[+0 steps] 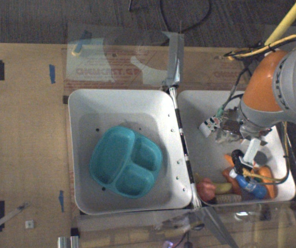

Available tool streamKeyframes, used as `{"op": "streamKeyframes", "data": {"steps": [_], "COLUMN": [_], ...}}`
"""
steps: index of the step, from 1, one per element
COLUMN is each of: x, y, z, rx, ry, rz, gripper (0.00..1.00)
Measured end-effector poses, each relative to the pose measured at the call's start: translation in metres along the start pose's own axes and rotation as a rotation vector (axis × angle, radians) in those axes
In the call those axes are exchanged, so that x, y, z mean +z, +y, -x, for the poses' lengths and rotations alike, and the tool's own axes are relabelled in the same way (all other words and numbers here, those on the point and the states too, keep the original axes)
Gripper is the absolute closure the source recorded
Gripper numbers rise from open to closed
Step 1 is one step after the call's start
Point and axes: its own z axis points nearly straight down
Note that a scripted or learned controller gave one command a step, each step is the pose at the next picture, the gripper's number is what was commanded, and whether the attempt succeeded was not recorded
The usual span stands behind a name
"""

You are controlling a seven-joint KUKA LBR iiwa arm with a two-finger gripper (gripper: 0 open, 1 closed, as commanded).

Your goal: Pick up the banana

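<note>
2 white bins (80,107) sit side by side, 1 teal divided plate (126,161) in the left bin.

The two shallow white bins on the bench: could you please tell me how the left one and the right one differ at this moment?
The left white bin holds one thing, a teal plastic divided plate, lying flat near its middle. The right white bin holds several small things crowded along its near edge. The grey arm with the orange band hangs over the right bin, while nothing hangs over the left bin. Both are shallow, white and roughly square.
</note>
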Motion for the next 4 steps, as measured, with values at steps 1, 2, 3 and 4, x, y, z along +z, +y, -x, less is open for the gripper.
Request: {"op": "streamKeyframes", "data": {"steps": [1,2,3,4], "x": [0.0,0.001,0.019,0.014], "y": [0.0,0.004,0.059,0.02], "z": [0.0,-0.002,-0.017,0.039], "rx": [0.0,0.006,-0.099,-0.16], "ry": [0.0,0.0,0.0,0.001], "rz": [-0.001,0.004,0.004,0.001], "gripper": [0.0,0.0,0.0,0.0]}}
